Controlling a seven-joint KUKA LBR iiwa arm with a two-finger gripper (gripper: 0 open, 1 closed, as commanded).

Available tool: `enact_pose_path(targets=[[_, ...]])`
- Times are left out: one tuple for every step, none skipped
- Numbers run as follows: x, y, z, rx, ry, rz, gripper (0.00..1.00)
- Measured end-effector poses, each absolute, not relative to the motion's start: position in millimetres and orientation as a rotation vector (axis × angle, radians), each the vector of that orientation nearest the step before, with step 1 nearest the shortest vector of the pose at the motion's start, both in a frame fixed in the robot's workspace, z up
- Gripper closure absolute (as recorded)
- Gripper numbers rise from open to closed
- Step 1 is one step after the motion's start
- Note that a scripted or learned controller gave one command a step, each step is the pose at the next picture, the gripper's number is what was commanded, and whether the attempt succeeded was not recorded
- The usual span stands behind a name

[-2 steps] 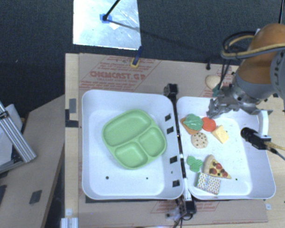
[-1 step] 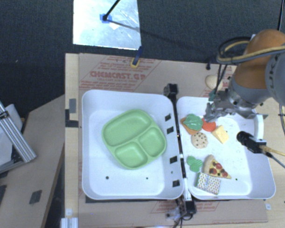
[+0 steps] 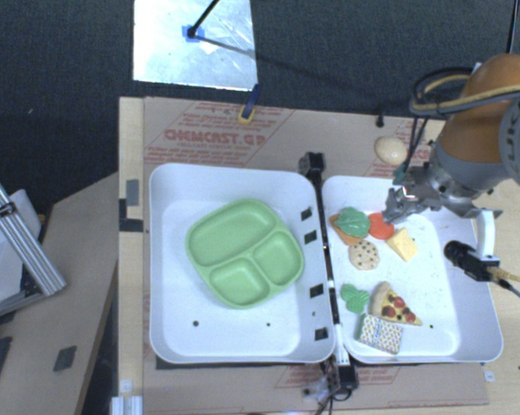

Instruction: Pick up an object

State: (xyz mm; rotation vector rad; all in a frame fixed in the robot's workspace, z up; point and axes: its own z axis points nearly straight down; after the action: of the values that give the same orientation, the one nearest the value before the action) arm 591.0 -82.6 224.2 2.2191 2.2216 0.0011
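The arm (image 3: 488,125) comes in from the right and bends down over the right bin (image 3: 473,325). Its gripper (image 3: 398,203) hangs low at the far end of this bin. The fingers are small and dark from here, so I cannot tell how far they are open, and I see nothing between them.

To the left of the fingers, well apart, the left bin (image 3: 174,242) holds a green tray (image 3: 244,251) with three compartments. It is the largest loose thing, wide and stiff, and I think hard to grip except at its rim.

The toy foods lie near the fingers. Just below them, almost touching, is a red piece (image 3: 380,225), maybe a tomato slice. To its left is a leafy green piece on an orange base (image 3: 350,224). Just below and a little right of the fingers is the cheese (image 3: 403,245), a yellow wedge. Further below are a cookie (image 3: 364,254), then a pizza slice (image 3: 396,307), a small green piece (image 3: 354,297) and a patterned packet (image 3: 381,333).

The red piece looks the likely target, being closest. I judge it light, stiff and smooth plastic, so it may slip. It lies flat, so I would pinch it across its edges. The cheese has straighter sides and looks easier.
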Motion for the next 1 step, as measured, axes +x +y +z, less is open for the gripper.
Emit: enact_pose_path(targets=[[593.1,-69.9,234.6,2.214,2.227,0.003,1.0]])
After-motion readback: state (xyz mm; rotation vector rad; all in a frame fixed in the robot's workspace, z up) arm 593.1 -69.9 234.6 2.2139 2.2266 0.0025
